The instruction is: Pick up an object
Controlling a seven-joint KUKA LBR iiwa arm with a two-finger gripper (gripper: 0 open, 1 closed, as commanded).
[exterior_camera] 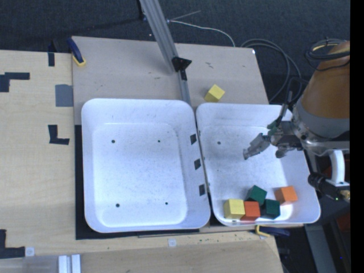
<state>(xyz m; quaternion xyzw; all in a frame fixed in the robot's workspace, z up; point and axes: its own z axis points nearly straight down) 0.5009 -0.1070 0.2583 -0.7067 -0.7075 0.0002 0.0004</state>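
Several small blocks lie along the front edge of the right bin (227, 129): a yellow block (234, 208), a red-orange block (251, 210), a green block (257, 194), a dark green block (272, 209) and an orange block (286, 194). My gripper (266, 149) hangs over the middle of the right bin, behind the blocks and apart from them. It is open, with nothing between its fingers.
The left bin (139, 164) stands beside the right one. A lone yellow block (214, 92) rests on the bench behind the bins. A grey metal pole (162, 30) slants in from the top. Cables (273, 47) trail at the back right.
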